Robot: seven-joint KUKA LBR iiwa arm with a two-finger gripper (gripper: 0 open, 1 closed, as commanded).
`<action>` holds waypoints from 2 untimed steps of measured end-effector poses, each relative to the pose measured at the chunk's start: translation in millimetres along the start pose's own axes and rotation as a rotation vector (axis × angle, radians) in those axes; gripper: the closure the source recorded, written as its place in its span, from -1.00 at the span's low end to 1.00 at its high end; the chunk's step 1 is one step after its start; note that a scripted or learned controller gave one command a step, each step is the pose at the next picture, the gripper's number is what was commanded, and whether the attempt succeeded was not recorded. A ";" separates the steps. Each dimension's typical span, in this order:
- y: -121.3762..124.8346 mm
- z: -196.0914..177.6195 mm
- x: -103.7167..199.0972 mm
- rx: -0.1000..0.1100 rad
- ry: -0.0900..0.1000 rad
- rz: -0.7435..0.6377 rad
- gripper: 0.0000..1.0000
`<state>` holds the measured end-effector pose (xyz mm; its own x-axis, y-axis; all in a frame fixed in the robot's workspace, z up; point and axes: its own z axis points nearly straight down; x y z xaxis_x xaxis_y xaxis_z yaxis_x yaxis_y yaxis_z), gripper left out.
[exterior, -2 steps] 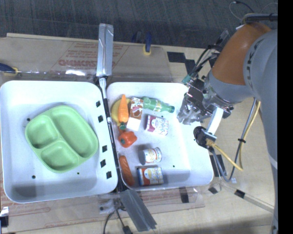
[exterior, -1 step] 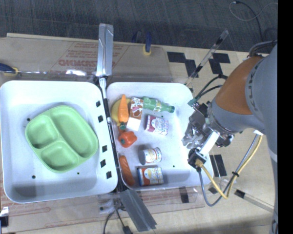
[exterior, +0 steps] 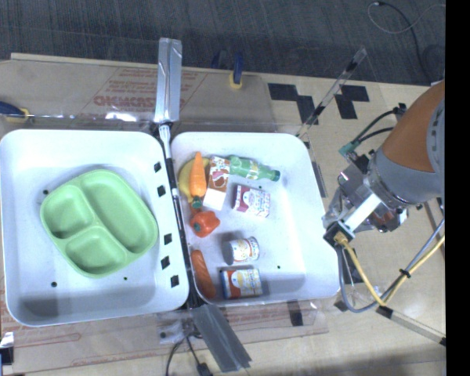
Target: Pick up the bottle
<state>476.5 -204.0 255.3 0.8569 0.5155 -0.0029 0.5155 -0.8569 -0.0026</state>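
Bottle (exterior: 247, 168) lies untouched among cans (exterior: 241, 250) and cartons (exterior: 251, 200) in the bin (exterior: 296, 210) nearer my arm (exterior: 407, 159), which hangs well apart outside its rim; grip state I cannot tell. Whole pickup remains ahead.

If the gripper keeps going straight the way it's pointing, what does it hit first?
Probably the rim of the right bin, just beside the gripper; how high it sits above that rim is unclear.
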 end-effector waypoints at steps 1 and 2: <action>5.2 9.3 -3.5 0.001 0.000 0.333 1.00; 5.3 4.2 -3.3 0.000 0.001 0.332 1.00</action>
<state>476.4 -210.3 251.0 0.9782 0.2078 -0.0032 0.2078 -0.9782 -0.0018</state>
